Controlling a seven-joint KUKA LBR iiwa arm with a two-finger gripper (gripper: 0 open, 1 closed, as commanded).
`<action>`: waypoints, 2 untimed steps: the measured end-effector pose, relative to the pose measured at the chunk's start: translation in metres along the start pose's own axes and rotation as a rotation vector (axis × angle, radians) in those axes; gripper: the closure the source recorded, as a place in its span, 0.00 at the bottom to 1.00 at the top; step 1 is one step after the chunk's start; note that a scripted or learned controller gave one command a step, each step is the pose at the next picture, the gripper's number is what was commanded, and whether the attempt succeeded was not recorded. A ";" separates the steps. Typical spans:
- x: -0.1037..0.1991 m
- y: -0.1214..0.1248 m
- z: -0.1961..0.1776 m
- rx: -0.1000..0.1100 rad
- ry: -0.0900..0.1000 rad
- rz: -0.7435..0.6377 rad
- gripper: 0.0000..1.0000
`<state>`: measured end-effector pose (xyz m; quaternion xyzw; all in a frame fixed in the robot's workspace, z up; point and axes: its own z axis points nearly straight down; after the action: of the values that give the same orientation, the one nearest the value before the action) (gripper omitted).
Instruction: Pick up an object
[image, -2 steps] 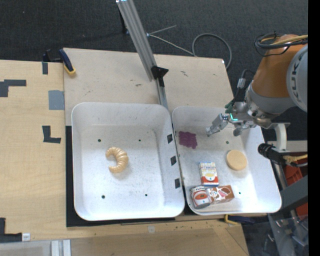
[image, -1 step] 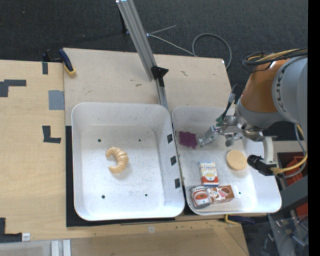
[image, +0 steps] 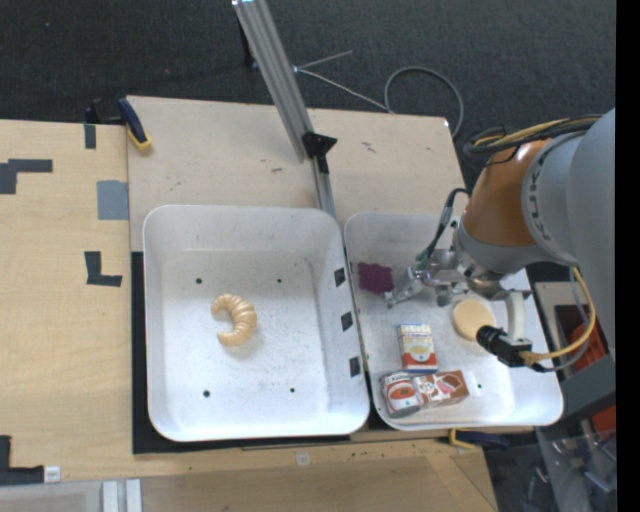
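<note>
You see the gripper (image: 415, 285) low in the right bin (image: 530, 400), just beside the purple block (image: 376, 277) near its far-left corner. Small carton (image: 416, 346) mid-bin; flat packet (image: 427, 391) at the near edge; tan disc (image: 472, 318) toward the right. Croissant (image: 236, 320) sits mid left bin (image: 170, 400).

Croissant (image: 236, 320) sits alone in the left bin (image: 160, 300). In the right bin (image: 540, 405), purple block (image: 376, 277) at ten o'clock, small carton (image: 416, 347) centre, packet (image: 426, 391) at six, round disc (image: 472, 319) at three.
</note>
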<state>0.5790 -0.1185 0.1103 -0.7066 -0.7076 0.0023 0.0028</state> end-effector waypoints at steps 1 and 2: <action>0.000 0.000 0.022 -0.005 -0.002 0.000 0.00; 0.001 0.000 0.011 -0.005 -0.001 -0.001 1.00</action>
<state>0.5789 -0.1174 0.0989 -0.7063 -0.7079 0.0010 0.0005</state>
